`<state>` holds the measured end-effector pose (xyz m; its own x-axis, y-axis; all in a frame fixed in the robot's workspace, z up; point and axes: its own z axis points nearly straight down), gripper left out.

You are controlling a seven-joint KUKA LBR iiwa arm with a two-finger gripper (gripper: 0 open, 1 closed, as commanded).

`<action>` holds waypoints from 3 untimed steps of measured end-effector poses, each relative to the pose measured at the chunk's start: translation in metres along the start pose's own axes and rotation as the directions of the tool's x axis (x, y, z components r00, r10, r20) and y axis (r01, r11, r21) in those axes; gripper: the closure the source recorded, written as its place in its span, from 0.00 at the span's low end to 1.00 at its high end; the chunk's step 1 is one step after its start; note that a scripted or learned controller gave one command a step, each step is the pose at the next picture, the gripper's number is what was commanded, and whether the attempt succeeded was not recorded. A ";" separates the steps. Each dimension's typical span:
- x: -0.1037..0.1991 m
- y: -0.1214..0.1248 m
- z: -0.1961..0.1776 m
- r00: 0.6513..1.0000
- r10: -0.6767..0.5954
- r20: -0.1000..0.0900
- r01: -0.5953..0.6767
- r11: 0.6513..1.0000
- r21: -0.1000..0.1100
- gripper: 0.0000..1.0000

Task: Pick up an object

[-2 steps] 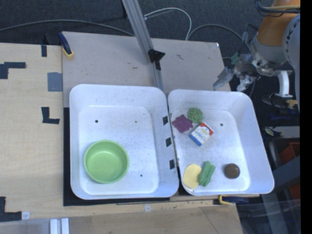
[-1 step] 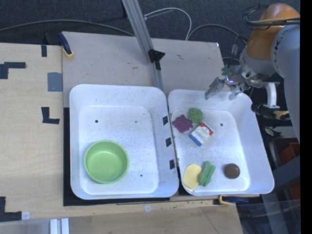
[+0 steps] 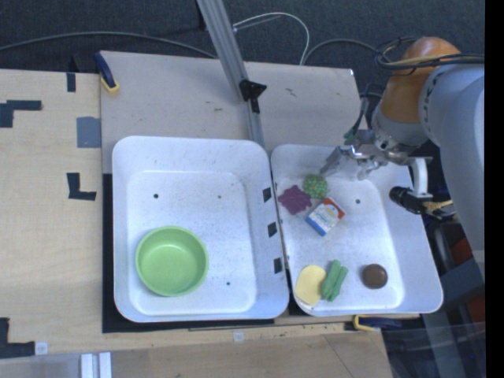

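- The left bin (image 3: 189, 156) holds one green bowl (image 3: 172, 261) at its near-left corner; we judge it light and rigid, best taken by the rim, with broad open floor around it.
- The right bin (image 3: 409, 290) carries the small pieces: a blue-and-white carton (image 3: 324, 216), a purple piece (image 3: 294, 199), a green leafy item (image 3: 316, 185), a yellow piece (image 3: 310, 283) touching a green pod (image 3: 334, 279), and a brown ball (image 3: 374, 275) that may roll.
- We judge the carton the stiffest hold, across its flat sides.
- The gripper (image 3: 352, 158) hangs over the far rim just beside the leafy item, jaws spread apart, holding nothing.
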<state>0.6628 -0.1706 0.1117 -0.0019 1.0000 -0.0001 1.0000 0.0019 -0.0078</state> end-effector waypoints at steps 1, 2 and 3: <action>0.000 0.002 -0.015 1.000 -0.002 0.001 0.002 1.000 -0.006 1.00; 0.007 -0.004 -0.073 1.000 0.000 0.001 0.000 1.000 -0.012 1.00; 0.007 -0.004 -0.127 1.000 0.000 0.001 0.000 1.000 -0.013 1.00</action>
<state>0.6602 -0.1635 0.2384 -0.0018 1.0000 -0.0012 1.0000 0.0018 0.0052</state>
